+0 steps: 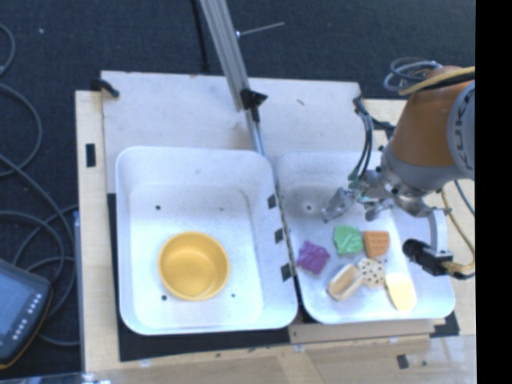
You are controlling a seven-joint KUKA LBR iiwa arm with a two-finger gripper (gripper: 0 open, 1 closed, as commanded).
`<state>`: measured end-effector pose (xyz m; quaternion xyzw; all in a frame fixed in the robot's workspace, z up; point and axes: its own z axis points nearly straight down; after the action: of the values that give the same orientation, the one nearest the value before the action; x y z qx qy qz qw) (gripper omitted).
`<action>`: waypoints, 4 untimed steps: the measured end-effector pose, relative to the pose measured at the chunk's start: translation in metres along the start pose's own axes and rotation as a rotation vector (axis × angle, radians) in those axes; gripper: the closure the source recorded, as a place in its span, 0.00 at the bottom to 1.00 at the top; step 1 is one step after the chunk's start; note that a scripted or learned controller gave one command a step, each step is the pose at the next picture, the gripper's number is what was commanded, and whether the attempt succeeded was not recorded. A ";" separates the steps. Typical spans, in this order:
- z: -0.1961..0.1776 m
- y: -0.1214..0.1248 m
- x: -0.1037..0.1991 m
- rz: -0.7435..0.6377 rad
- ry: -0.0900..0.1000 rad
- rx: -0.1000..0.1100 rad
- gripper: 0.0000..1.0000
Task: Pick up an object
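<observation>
Hovering: my claw (346, 202), opening not discernible, over the right white shallow bin (316, 174), far of its clustered pickables — green crumpled block (347, 239), purple block (313, 256), orange block (377, 243). Left bin (136, 206): yellow round bowl (194, 266).

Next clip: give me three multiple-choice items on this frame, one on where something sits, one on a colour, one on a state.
1. Where is the yellow bowl?
A. in the left bin
B. in the right bin
C. on the bench outside the bins

2. What colour is the block next to the orange block, on its left in the view?
A. blue
B. green
C. black

3. How does the bowl stand?
A. upside down
B. on its side
C. upright, opening up

Answers: 1 A, the bowl rests on the left bin's floor. 2 B, the green block lies beside the orange one, below the hand. 3 C, its hollow inside faces the camera.
</observation>
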<state>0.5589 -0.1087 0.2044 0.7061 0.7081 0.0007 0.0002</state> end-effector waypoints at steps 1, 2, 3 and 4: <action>0.000 0.000 0.000 0.002 0.000 -0.001 0.00; 0.042 -0.001 0.001 0.005 -0.003 0.004 0.00; 0.085 -0.004 0.000 0.004 -0.003 0.004 0.00; 0.101 -0.002 -0.002 0.006 -0.005 -0.006 0.00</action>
<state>0.5572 -0.1104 0.1033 0.7081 0.7061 0.0010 0.0038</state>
